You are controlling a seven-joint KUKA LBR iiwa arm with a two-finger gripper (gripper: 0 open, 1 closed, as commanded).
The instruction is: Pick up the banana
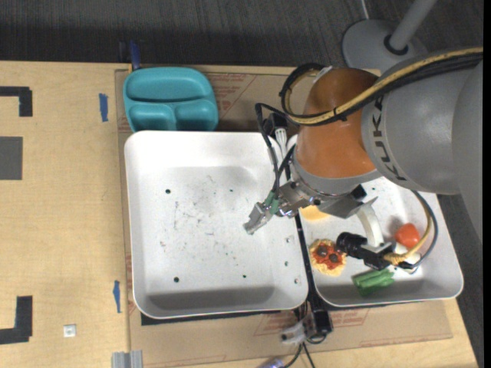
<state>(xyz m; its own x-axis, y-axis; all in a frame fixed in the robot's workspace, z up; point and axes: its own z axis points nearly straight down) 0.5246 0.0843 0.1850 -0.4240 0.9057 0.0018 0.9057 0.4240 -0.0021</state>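
Bench: tan board carried two shallow white bins side by side, with black tape marks [15,102] along its left edge.
Teal tray [170,98]: divided, sat just beyond the left bin's far rim.
Left bin [192,198]: floor bare but for faint dark specks.
Arm [337,136]: grey with an orange band, reached in from the right and crossed the wall between the bins.
Gripper [257,219]: hung low over the right part of the left bin, tilted to the left. Whether it was spread or closed could not be told, and nothing was seen in its grasp.
Banana [313,215]: a pale yellow sliver in the right bin's near-left part, just under the wrist. The arm hid the rest of it.
Right bin [430,290]: also held a round red-and-yellow toy [328,256], a green piece [374,279] near the front rim and an orange piece [407,234] to the right.
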